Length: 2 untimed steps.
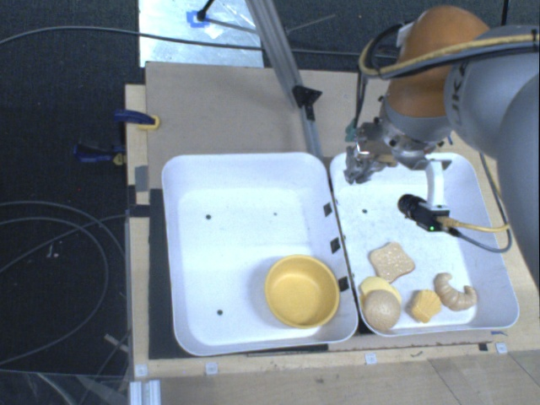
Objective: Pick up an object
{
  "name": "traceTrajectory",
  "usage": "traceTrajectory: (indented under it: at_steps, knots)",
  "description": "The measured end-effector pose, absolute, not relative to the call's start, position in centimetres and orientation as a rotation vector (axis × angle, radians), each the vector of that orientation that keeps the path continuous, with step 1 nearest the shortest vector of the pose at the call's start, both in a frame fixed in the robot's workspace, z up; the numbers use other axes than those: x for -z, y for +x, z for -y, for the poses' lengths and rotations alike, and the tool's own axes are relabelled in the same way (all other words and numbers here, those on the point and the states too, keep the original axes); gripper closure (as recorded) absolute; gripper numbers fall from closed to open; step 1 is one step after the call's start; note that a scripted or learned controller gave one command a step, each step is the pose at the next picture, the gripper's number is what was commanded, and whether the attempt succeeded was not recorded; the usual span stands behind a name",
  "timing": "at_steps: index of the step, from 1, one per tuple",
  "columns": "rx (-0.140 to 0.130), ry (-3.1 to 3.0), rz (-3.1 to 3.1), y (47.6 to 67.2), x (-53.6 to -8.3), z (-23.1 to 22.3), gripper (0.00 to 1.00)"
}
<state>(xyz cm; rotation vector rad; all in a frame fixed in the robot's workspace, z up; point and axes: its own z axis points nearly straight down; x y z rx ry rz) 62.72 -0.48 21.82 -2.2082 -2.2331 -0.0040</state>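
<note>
Gripper (364,165) hangs over the far-left corner of the right bin (498,251), nothing visibly between its fingers; how far they are parted cannot be told.

Near the bin's front edge, well apart from the gripper, lie a toast slice (391,261), a round bread roll (380,306), a yellow cheese wedge (424,305) and a croissant (456,293). A yellow bowl (301,290) sits in the left bin (211,226), near its front right corner.
</note>
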Motion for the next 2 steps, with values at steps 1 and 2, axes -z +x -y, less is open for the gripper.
traceTrajectory:
  at_steps: [1, 2]
  knots:
    - [0.002, -2.209, 2.232, 61.1, -22.1, -3.6, 1.00]
    - [0.005, -2.209, 2.233, 60.2, -23.1, -8.2, 1.00]
